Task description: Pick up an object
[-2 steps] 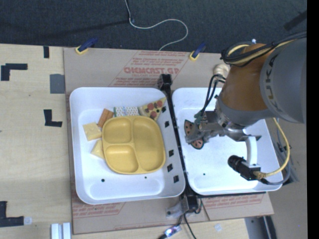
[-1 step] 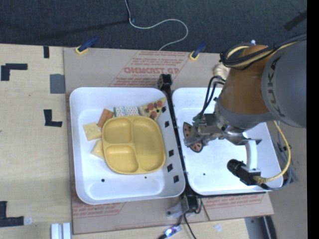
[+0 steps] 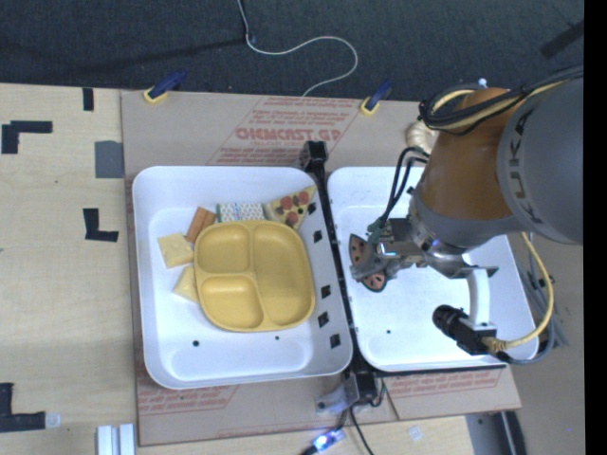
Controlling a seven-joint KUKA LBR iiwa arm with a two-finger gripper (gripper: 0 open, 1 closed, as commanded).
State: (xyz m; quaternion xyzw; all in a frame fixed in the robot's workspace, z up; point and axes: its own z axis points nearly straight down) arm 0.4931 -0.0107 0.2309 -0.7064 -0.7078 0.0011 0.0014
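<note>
Over the right bin (image 3: 503,344), at 9 o'clock within it: end effector (image 3: 379,259) low above a small brown object (image 3: 365,265), finger spacing impossible to tell. At 9 o'clock of that, left bin (image 3: 156,339) with yellow divided plate (image 3: 254,275) and scattered pieces. Beneath both, cardboard sheet (image 3: 285,131) on pale table (image 3: 57,282); dark carpet (image 3: 114,17) at 12 o'clock, white cable (image 3: 313,45) looping across.

The cards (image 3: 201,224) at ten o'clock of the yellow plate (image 3: 254,275) are partly covered by it; the arm (image 3: 531,159) is cut off at three o'clock.
</note>
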